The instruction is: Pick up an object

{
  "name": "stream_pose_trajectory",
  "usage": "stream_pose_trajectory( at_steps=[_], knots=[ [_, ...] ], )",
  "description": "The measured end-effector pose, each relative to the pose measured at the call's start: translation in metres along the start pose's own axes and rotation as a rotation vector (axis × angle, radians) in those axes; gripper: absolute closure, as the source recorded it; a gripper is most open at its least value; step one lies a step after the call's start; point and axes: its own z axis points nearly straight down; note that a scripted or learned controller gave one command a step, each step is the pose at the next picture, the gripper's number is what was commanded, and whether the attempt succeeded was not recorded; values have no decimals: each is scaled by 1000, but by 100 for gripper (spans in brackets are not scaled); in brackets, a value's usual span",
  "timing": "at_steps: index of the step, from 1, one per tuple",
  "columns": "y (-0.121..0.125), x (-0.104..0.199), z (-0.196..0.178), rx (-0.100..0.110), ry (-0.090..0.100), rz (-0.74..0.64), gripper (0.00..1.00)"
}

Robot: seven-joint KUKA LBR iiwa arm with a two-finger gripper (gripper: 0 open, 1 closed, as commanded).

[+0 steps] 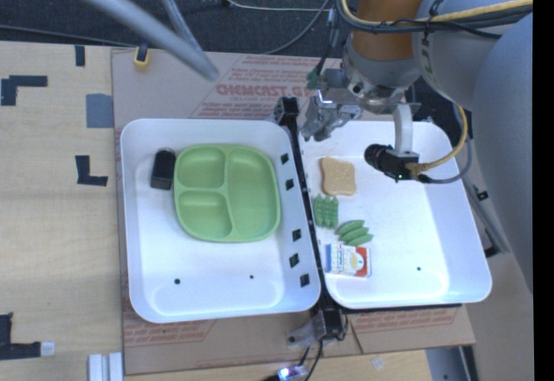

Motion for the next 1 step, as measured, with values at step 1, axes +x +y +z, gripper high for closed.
stream_pose_trajectory(
  at_steps=[1],
  knots=[
    [18,48,4,-1,-1,1,100]
  ],
)
